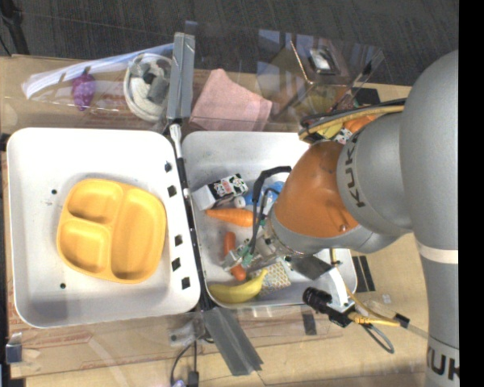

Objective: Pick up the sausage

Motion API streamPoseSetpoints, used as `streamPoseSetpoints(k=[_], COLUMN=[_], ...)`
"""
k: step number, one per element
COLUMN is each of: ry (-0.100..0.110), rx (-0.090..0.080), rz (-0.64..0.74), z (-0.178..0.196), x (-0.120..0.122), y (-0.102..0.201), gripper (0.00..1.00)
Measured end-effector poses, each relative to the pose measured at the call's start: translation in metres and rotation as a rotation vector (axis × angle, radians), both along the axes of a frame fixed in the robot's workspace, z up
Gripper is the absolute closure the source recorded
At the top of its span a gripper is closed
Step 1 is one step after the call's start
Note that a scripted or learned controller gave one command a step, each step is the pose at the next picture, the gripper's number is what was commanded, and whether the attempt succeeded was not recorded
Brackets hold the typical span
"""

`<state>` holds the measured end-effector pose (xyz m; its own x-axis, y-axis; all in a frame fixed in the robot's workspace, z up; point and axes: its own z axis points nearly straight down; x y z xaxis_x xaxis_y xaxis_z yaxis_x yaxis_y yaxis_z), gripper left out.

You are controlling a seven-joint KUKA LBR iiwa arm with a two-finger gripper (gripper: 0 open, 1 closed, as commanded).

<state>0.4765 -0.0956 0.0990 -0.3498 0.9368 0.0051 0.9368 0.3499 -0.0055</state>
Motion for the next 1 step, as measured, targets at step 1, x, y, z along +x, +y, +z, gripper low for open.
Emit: streamPoseSetpoints(k=[1], ry=[-0.005], rx=[-0.003], rz=[-0.019], z=[0.0926], x=[0.1461], y=[0.0309], gripper=[1.00])
